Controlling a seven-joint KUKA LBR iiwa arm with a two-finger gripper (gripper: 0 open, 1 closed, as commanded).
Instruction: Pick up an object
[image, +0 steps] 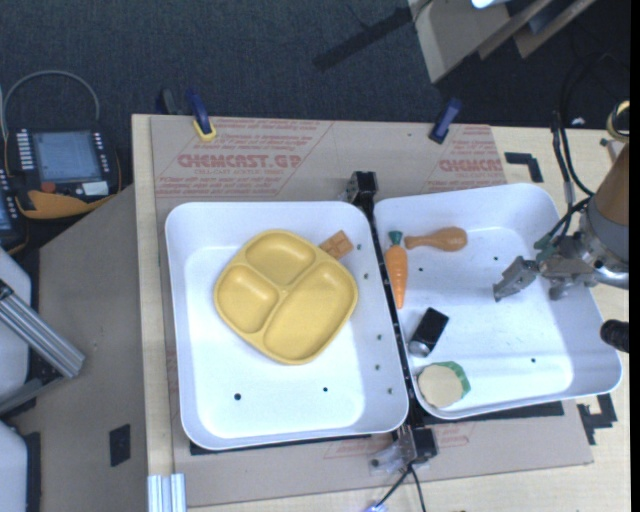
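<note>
My gripper (534, 286) hangs over the right part of the right bin (560, 365), open, with nothing between its fingers. Well to its left, against the bin's left wall, lies an orange carrot (397, 273). A tan wooden handle-shaped piece (436, 240) lies just above the carrot. Nearer the front a small black block (429, 330) rests on the bin floor, and a round cream and green piece (443, 384) sits in the front left corner. All of these lie apart from the gripper.
The left bin (200, 390) holds a yellow divided plate (287, 295) with a small brown block (336, 244) at its upper right rim. A black divider clamp (362, 186) sits between the bins. Cables hang at the far right.
</note>
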